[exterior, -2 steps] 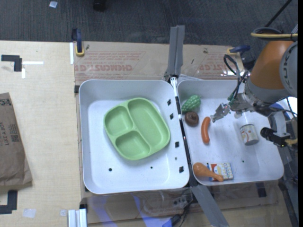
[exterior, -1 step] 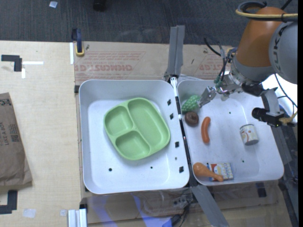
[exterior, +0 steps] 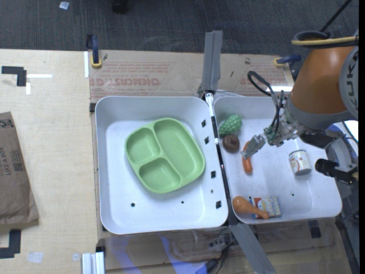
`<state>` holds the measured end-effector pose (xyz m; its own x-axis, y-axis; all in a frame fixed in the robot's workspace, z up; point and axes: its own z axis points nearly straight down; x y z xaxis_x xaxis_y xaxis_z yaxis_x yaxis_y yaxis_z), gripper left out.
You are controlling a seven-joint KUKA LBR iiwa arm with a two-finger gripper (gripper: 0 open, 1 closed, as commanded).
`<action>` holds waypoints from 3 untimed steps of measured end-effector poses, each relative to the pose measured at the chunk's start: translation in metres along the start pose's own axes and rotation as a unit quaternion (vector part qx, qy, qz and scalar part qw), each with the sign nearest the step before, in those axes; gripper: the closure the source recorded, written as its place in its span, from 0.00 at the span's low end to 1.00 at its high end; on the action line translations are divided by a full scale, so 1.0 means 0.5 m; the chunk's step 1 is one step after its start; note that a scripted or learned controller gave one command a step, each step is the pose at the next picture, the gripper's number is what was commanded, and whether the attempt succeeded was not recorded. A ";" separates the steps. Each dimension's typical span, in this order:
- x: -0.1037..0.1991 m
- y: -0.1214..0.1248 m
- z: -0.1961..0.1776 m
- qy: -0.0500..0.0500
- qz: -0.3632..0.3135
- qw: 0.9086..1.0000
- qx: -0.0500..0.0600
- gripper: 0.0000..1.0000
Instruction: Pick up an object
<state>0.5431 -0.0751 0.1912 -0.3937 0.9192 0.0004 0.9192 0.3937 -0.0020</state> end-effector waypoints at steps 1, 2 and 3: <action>-0.068 -0.008 0.143 0.000 -0.069 0.998 0.000 0.00; -0.067 0.015 0.199 0.000 -0.238 0.971 -0.001 0.00; -0.069 0.015 0.180 -0.001 -0.235 0.972 -0.002 1.00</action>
<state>0.5636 -0.1038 0.1010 -0.7704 0.6376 -0.0012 0.6376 0.7704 0.0018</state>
